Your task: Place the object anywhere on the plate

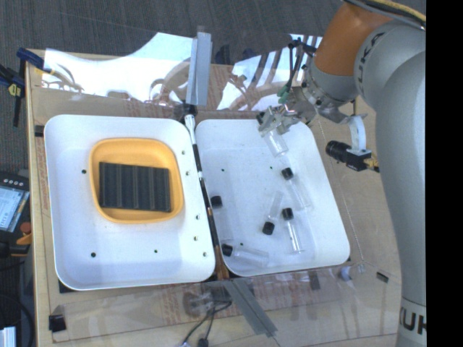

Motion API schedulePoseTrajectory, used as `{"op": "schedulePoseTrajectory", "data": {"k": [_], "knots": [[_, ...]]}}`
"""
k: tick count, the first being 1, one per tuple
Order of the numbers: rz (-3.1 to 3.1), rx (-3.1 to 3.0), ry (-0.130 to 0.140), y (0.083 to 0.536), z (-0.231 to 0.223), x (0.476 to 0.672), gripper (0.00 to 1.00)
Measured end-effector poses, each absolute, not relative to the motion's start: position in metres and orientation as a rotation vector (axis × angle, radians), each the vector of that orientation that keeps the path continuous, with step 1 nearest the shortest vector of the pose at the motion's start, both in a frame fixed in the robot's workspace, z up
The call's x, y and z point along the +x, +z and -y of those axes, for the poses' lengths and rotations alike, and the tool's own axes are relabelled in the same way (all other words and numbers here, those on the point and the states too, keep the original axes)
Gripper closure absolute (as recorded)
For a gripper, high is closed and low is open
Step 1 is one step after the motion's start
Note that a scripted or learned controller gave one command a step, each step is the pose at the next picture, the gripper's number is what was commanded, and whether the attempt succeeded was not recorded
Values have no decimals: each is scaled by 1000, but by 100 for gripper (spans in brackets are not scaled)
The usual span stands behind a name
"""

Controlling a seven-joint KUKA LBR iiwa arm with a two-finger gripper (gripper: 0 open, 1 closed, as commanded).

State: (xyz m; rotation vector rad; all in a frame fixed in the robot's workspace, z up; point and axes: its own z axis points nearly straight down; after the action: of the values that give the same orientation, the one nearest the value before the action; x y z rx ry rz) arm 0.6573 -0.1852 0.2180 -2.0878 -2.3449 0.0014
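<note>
1. The gripper (pixel 273 121) hangs over the far edge of the right bin (pixel 329 226); whether its fingers are apart or closed cannot be told.
2. A clear vial (pixel 276 144) lies just below the gripper; contact cannot be told.
3. More clear plastic vials with black caps (pixel 292 234) lie scattered across the right bin.
4. The yellow plate (pixel 134 152), with a dark ribbed insert, sits in the left bin (pixel 69 244).

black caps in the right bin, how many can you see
5. One black cap sits upper middle, one mid-bin, one just below-left of it, one by the left wall, one at the bottom-left corner. The arm's end may hide more near the top.
</note>
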Motion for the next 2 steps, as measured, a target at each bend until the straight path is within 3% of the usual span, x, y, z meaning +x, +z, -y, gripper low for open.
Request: {"op": "schedulePoseTrajectory", "data": {"k": [1,2], "knots": [[2615,-1734,3,210,159,629,100],[2615,-1735,3,210,159,629,0]]}}
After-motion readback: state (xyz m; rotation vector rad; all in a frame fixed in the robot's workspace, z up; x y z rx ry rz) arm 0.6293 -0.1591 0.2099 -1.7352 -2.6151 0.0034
